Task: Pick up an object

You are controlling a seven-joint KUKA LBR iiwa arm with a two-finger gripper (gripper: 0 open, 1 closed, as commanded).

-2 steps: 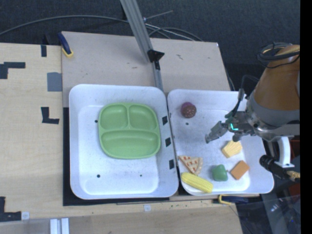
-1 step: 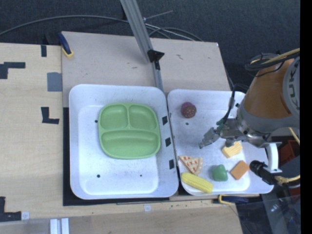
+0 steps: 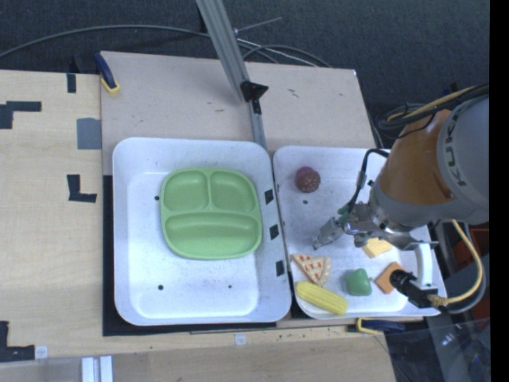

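Yellow corn lay along the near edge of the right bin, closest to the camera, with a waffle-patterned pizza slice touching it just behind. Beside the corn sat a green pepper, and next to that an orange piece near the bin's right rim. A yellow cheese wedge rested just under the arm's wrist (partly covered by it). Well apart from these, a dark red round fruit lay toward the bin's far side.

The gripper hung low over the bare middle of the right bin, between the red fruit and the pizza slice, its fingers slightly parted with nothing between them. None of the objects touched it.

In the left bin lay a green divided plate, flat, with its three compartments facing up.
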